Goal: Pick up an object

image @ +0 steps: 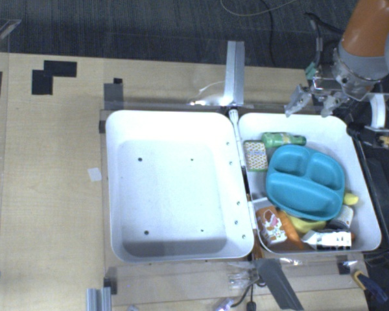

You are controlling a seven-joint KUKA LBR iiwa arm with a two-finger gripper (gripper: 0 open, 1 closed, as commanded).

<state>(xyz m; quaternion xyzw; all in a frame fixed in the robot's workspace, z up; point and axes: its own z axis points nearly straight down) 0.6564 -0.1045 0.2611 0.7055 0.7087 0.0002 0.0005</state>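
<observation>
The right bin (356, 149) holds a heap of objects. A blue divided plate (306, 181) lies on top in the middle. A green bottle (283, 139) lies behind it, and a patterned sponge-like pad (255, 155) sits at the bin's left side. At the front lie a brown snack packet (270, 225), an orange item (290, 228), a yellow banana-like piece (309, 224) and a white and black object (329, 240). My gripper (308, 102) hangs above the right bin's back rim, open, with nothing between its fingers.
The left bin (170, 185) is a bare white tray. A metal post (235, 75) stands behind the divider between the bins. Cables and dark hardware (382, 131) run along the right side of the bench.
</observation>
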